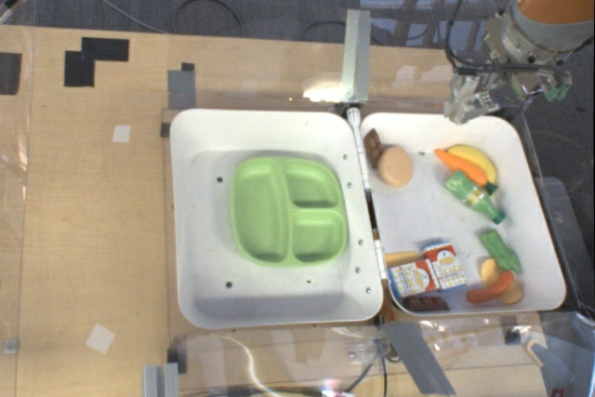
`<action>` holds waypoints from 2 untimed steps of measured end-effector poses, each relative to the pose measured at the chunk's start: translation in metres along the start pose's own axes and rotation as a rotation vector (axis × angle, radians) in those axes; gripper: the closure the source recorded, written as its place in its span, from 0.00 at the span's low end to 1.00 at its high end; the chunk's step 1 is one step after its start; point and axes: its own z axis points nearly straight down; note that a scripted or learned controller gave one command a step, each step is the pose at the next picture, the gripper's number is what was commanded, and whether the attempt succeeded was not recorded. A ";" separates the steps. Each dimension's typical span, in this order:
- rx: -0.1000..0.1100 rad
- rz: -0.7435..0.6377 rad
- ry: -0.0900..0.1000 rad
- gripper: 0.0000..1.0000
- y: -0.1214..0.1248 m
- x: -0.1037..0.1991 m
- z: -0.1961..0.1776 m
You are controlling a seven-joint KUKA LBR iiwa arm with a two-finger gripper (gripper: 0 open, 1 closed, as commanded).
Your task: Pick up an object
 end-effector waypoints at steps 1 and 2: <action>-0.011 0.026 0.025 1.00 -0.041 0.070 0.140; -0.003 -0.333 0.007 1.00 -0.069 0.064 0.141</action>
